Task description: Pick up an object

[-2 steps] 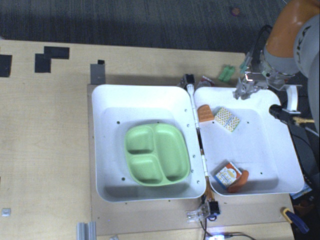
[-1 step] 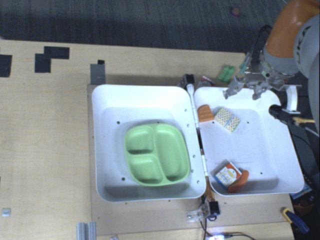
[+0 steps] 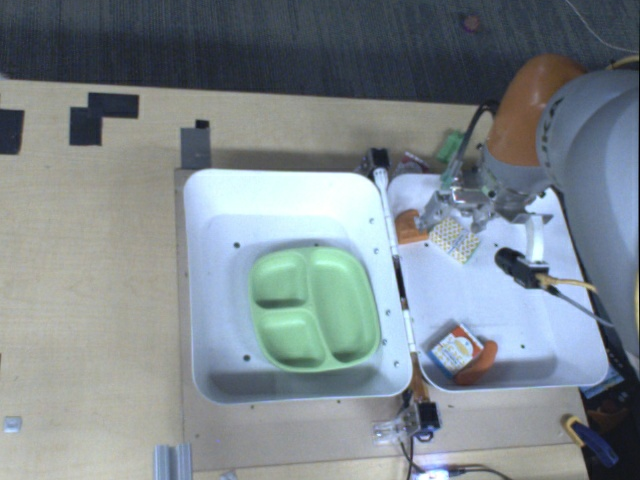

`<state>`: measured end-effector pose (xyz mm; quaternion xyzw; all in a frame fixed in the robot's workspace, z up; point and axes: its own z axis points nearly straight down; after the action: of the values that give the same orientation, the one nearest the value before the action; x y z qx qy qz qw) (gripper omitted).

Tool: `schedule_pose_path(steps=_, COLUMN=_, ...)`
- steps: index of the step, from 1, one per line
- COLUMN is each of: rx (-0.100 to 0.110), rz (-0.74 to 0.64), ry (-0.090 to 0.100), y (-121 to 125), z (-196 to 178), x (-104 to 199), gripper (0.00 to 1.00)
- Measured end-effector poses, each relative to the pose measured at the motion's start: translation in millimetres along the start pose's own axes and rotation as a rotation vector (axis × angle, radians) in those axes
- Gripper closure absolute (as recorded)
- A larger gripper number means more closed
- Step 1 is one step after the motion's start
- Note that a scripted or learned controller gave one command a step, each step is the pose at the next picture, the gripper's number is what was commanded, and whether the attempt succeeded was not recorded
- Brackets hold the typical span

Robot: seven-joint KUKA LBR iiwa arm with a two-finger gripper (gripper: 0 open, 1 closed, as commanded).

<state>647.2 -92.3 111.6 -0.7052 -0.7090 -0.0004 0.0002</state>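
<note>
One gripper (image 3: 457, 211) sits over a patterned packet (image 3: 453, 238); whether it is open cannot be told. Risk: the flat packet slips free.

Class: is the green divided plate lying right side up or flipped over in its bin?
Right side up: the green divided plate shows its three hollow compartments facing up.

The green plate (image 3: 314, 308) looks like smooth plastic. The white bins (image 3: 215, 268) look smooth too. The bench (image 3: 90, 298) looks like pale wood.
</note>
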Motion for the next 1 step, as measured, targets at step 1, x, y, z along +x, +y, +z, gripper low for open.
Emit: schedule_pose_path(steps=1, rx=-0.006, rz=-0.005, ry=-0.001, y=2.0, z=-12.5, x=0.2, gripper=1.00)
